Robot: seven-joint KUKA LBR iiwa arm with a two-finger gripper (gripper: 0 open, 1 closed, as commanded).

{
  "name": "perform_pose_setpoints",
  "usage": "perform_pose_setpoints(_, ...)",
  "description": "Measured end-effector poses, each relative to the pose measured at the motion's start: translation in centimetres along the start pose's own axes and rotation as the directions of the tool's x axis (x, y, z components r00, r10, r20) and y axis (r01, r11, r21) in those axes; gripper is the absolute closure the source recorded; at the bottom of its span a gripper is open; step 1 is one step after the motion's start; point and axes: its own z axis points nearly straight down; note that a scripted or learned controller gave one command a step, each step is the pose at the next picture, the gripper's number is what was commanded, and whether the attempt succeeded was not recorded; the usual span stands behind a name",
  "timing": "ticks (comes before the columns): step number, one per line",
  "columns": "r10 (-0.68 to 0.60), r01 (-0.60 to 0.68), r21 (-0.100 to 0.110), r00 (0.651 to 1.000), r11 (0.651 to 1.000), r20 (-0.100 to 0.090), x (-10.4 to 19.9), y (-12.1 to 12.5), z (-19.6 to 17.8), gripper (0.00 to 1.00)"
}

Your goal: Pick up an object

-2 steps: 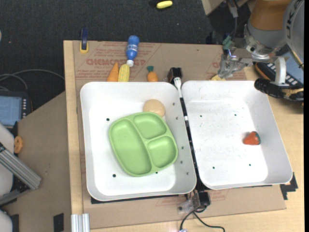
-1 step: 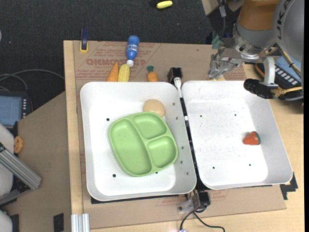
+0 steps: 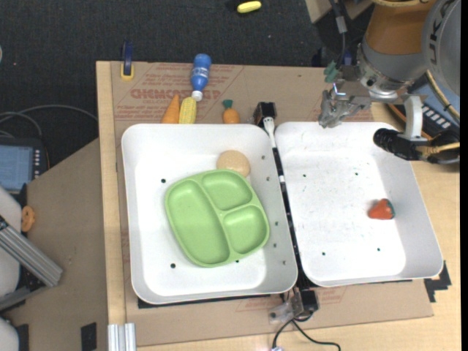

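Note:
A small red object with a green bit (image 3: 380, 210) lies in the right white bin (image 3: 344, 262), toward its right side. In the left white bin (image 3: 146, 159) a green divided plate (image 3: 216, 217) rests at a tilt, with a round tan object (image 3: 234, 163) just behind it. My gripper (image 3: 333, 115) hangs over the far edge of the right bin, well up and left of the red object, with nothing visible between its fingers.
Behind the bins on the cardboard lie a blue-capped bottle (image 3: 199, 75), a corn cob (image 3: 187, 110), a carrot-like piece (image 3: 170, 110) and a small orange toy (image 3: 231, 112). A black clip (image 3: 264, 112) sits at the bins' joint. A yellow object (image 3: 249, 6) lies on the dark floor.

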Motion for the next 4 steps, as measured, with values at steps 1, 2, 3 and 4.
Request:
perform_pose_setpoints(1, -0.003, 0.003, -0.006, 1.000, 1.000, 0.002, 0.6, 2.3, 1.6, 1.00)
perform_pose_setpoints(2, -0.003, 0.003, -0.003, 1.000, 1.000, -0.001, 2.7, -2.4, -3.4, 1.00)
perform_pose_setpoints(3, -0.003, 0.003, -0.005, 1.000, 1.000, 0.002, 3.2, 2.9, 2.8, 1.00)
perform_pose_setpoints(4, -0.003, 0.003, -0.001, 1.000, 1.000, -0.001, 5.1, -1.8, -1.5, 1.00)
